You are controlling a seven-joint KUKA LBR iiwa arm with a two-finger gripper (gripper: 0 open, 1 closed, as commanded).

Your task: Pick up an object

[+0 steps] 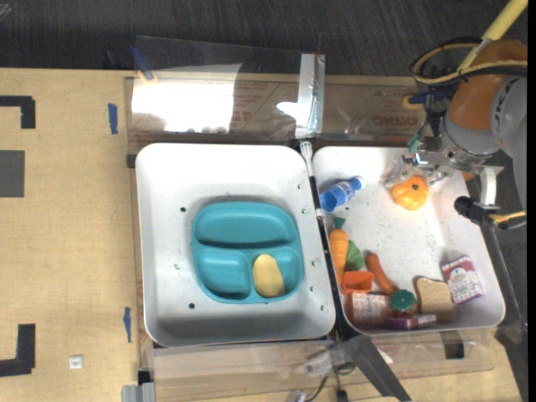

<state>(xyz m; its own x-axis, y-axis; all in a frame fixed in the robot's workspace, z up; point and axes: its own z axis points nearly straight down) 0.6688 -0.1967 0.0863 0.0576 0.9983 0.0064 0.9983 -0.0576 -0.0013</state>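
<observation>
My gripper (417, 161) hangs over the far part of the right bin (494, 301), just above and behind a small orange pepper-shaped toy (410, 193). Nothing shows clearly as held. A blue bottle (339, 194) lies against the bin's left wall. Below it lie a carrot (338, 247), a green piece (353, 255) and a red-orange sausage shape (380, 272). Along the near wall sit a red-labelled container (367, 306), a green cap (403, 301), a slice of bread (433, 294) and a red-and-white packet (461, 280).
The left bin (159, 224) holds a teal divided tray (243, 229) with a yellow oval object (268, 275) in its near right section. The arm's grey and orange body (477, 111) and cables overhang the right bin's far right corner. A clear panel (218, 99) stands behind the bins.
</observation>
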